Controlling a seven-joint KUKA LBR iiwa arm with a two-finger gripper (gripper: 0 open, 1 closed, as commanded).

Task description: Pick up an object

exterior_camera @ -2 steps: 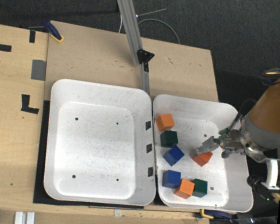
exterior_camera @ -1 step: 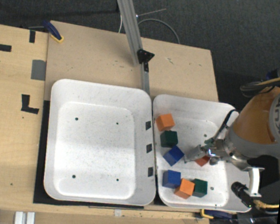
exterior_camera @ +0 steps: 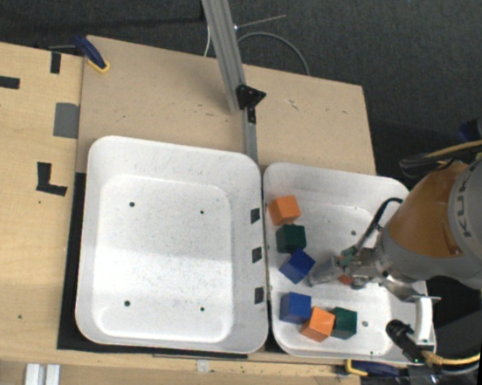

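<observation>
Plywood covered your desk (exterior_camera: 191, 101), and on it two shallow white bins sat side by side so that pieces could be picked out of one. Your arm (exterior_camera: 449, 219) reached into the right bin (exterior_camera: 334, 186) with the pincer (exterior_camera: 347, 272) low over the floor, near the middle of that bin. Whether the pincer was apart or together, I could not tell; something small and reddish showed at its tip, too blurred to name.

Just to the pincer's left lay a blue block (exterior_camera: 297, 265), nearly touching it, which I judged the likely target. Beyond that sat a dark green block (exterior_camera: 290, 238) and an orange block (exterior_camera: 286, 208), farther off. Below the pincer a second blue block (exterior_camera: 295, 306), a second orange block (exterior_camera: 319, 323) and a second green block (exterior_camera: 345, 321) clustered together, touching. The left bin (exterior_camera: 179, 157) lay well apart from the pincer.

Nothing looked lifted, so you had the grasp yet to prove.
</observation>
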